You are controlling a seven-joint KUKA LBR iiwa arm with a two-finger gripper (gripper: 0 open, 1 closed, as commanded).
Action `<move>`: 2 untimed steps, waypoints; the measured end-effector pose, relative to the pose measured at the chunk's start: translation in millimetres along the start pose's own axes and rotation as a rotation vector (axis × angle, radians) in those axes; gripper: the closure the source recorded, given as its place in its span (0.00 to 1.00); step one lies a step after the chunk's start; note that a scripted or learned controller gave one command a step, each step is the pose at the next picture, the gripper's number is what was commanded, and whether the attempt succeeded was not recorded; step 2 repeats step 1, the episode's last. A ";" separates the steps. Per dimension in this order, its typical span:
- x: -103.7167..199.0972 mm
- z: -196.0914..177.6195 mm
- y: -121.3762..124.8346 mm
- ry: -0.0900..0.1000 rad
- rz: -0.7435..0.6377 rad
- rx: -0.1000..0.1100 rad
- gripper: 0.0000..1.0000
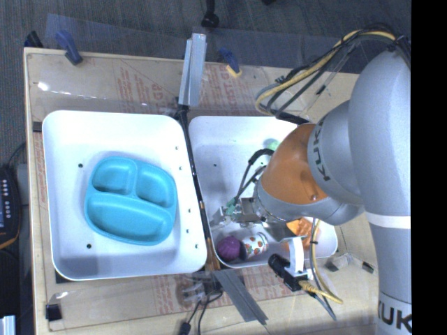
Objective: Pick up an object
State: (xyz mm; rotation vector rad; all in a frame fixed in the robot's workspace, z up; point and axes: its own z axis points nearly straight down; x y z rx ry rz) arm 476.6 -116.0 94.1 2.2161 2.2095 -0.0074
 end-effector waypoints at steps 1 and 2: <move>1.2 1.2 47.3 0.003 -0.001 0.002 0.00; 1.2 1.2 47.3 0.003 -0.001 0.002 0.00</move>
